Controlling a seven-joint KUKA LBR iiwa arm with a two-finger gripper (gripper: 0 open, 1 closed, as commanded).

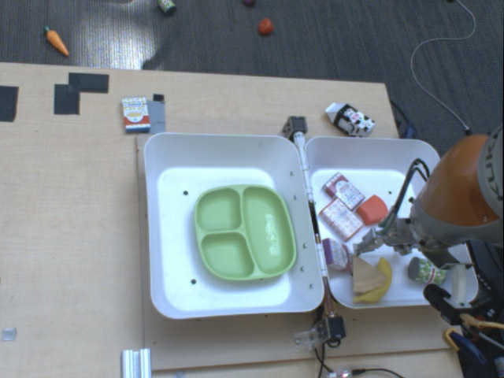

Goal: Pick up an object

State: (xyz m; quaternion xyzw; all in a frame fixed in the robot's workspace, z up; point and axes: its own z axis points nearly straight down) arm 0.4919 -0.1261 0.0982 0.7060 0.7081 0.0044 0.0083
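Looming largest at the right edge, the grey arm with its orange band crosses the right bin and hides that bin's right wall; the arm itself is cut off by the frame. Its jaws hang low over the bin's contents, and whether they are apart or together cannot be told, as the metal blurs into the clutter below. No object can be seen between them.

Just beneath, a banana lies at the bin's near wall, its long axis curving from upper right down to lower left, partly covered by a tan wedge. A red block sits just beside two red-and-white cartons, which lie tilted, long sides running from upper left to lower right. A green-capped bottle is half hidden under the arm. A small purple item by the dividing wall is too blurred to name.

In the left bin rests a green divided plate. On the desk beyond the bins lie a small carton and a black-and-white toy.
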